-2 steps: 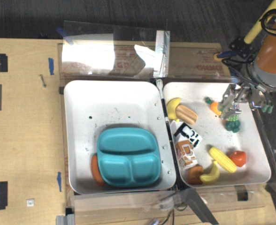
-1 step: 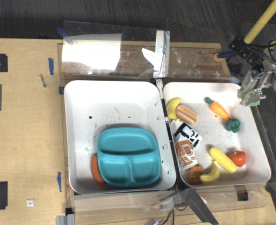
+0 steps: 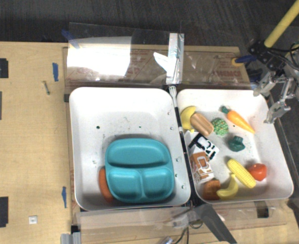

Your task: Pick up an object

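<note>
The right bin (image 3: 279,179) holds several toy foods: a carrot (image 3: 237,120), a hot dog (image 3: 201,123), a green leafy piece (image 3: 220,126), a dark green piece (image 3: 236,144), a corn cob (image 3: 241,173), a red tomato (image 3: 258,171), a banana (image 3: 229,188), a brown carton (image 3: 201,168) and a black-and-white box (image 3: 206,147). My gripper (image 3: 272,99) hangs over the far right corner of this bin, right of the carrot. It is open and nothing sits between its fingers.
The left bin (image 3: 83,111) carries a teal divided tray (image 3: 139,169) with an orange object (image 3: 103,183) partly hidden under its left edge. A clear plastic sheet (image 3: 119,60) stands behind the bins. A yellow rod (image 3: 289,15) slants at the top right.
</note>
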